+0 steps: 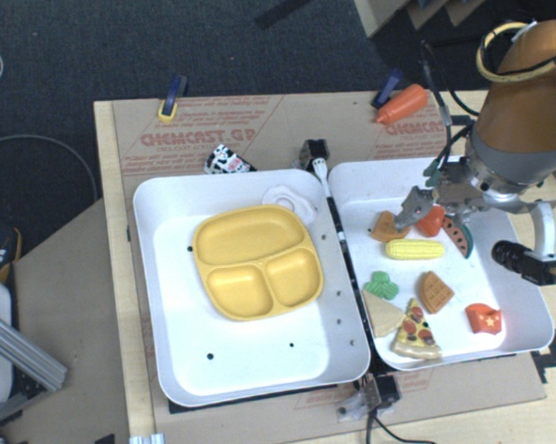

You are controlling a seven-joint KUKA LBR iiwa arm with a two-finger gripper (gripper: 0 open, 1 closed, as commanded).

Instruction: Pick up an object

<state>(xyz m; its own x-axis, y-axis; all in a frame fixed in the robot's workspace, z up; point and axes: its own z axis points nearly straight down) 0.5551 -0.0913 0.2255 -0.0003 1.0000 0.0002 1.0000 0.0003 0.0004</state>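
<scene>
My gripper (418,205) hangs low over the back of the right bin (537,315), right above a small cluster of toy food: a brown piece (385,227), a red-orange piece (431,222) and a watermelon slice (460,237) with a green rind. My fingers point down toward the brown and red pieces, but I cannot tell how far apart they stand, and I see nothing clearly caught between them.

Just in front of that cluster lies a yellow corn cob (414,249) on its side. Nearer the front are a green leafy piece (380,285), a brown waffle-like square (434,291), a pale wedge (381,316), a pizza slice (415,331) with red dots, and a red pepper-like piece (484,318) set apart toward the right wall.

The left bin (173,345) holds 1 yellow divided plate (257,262) with 3 compartments, and a small white ring-shaped thing (290,200) touches its back edge.

Both bins sit side by side on a board-covered bench (244,125) printed with red lettering. Behind them on the board lie a black-and-white patterned item (226,160), a blue and yellow clamp (171,99) and an orange clamp (403,103). Dark carpet (107,39) surrounds the bench.
</scene>
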